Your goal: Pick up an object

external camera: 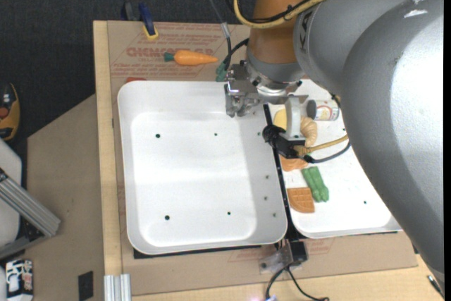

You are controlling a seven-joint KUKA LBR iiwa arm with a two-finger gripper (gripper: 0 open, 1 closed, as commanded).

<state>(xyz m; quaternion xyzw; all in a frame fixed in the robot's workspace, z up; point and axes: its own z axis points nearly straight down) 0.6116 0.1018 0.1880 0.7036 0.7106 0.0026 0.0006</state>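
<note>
Over the bench, from the right: grey KUKA arm (380, 67), orange-banded, reaching across the right bin and hanging its gripper (238, 101) above the far right corner of the left bin. How far the gripper is opened cannot be told from this slant; no object is visibly sitting in it.

Cardboard sheet (183, 35): lying under both bins, probably serving as a base that is keeping them side by side.

Left bin (190, 173): shallow and white, showing bare floor with a few dark dots. No loose item is lying in it.

Right bin (338, 211): shallow and white, touching the left bin along their shared edge and partly being covered by the arm. It is holding the pickable stock, clustered near its left wall:
- green toy vegetable (315, 183), lying lengthwise
- orange waffle-textured piece (301, 200), just beside the green one
- tan pastry-like piece (309, 129), farther back
- flat orange piece (292, 164), partly hidden
- small white-and-red item (324, 111), too small to name

Toy carrot (194, 58): lying on the cardboard behind the left bin, outside both bins.

Judgement: the object to pick is likely waiting among the right bin's cluster. The gripper is standing apart from it, so no grasp appears to be under way.
</note>
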